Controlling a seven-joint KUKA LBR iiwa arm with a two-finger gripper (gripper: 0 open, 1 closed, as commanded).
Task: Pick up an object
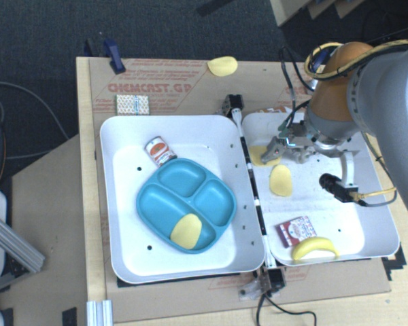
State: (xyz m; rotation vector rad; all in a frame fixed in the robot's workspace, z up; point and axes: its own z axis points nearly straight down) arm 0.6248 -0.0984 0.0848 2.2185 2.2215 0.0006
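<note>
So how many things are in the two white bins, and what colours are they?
Yellow: 4, one on the blue plate, two near the gripper, and a banana
Blue: 1, the divided plate
Red and white: 2, a small can and a packet
Total: 7

Both white bins (pixel 115 182) look like smooth, faintly glossy plastic. The blue divided plate (pixel 156 206) is glossy plastic too. The desk (pixel 88 114) shows matt brown board with red print. The arm's orange band (pixel 333 97) shines smooth above matt grey casing.
</note>
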